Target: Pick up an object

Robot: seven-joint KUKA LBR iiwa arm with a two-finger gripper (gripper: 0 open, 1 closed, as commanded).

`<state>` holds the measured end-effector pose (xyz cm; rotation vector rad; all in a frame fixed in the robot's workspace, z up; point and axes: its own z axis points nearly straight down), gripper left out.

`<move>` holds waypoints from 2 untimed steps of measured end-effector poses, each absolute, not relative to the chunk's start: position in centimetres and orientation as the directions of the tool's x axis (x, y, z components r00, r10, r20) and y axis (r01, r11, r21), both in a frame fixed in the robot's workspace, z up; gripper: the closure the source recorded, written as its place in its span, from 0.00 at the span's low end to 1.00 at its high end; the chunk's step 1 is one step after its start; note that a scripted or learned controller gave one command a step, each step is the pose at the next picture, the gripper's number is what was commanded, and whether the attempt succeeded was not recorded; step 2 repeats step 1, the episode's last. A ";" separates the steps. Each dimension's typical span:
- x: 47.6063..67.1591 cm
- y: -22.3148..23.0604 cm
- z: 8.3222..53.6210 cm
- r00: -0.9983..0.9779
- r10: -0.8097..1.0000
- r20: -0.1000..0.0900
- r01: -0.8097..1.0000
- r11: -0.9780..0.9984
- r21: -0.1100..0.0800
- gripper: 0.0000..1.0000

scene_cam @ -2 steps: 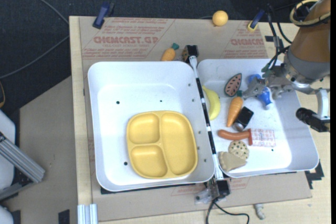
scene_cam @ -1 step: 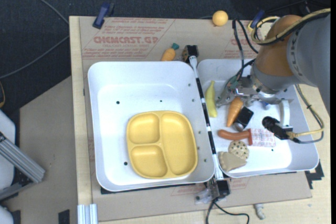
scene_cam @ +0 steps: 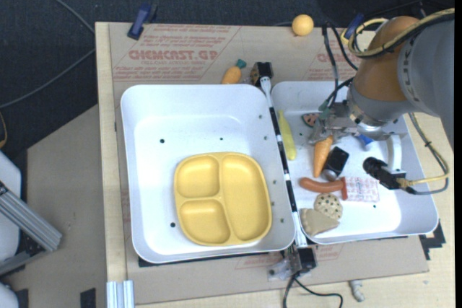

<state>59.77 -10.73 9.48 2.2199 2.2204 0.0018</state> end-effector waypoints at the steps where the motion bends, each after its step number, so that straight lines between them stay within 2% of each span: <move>1: 57.9 -2.9 19.1 -0.002 1.000 0.001 1.000 0.002 0.002 1.00; 2: 57.9 -2.9 19.1 -0.002 1.000 0.001 1.000 0.002 0.002 1.00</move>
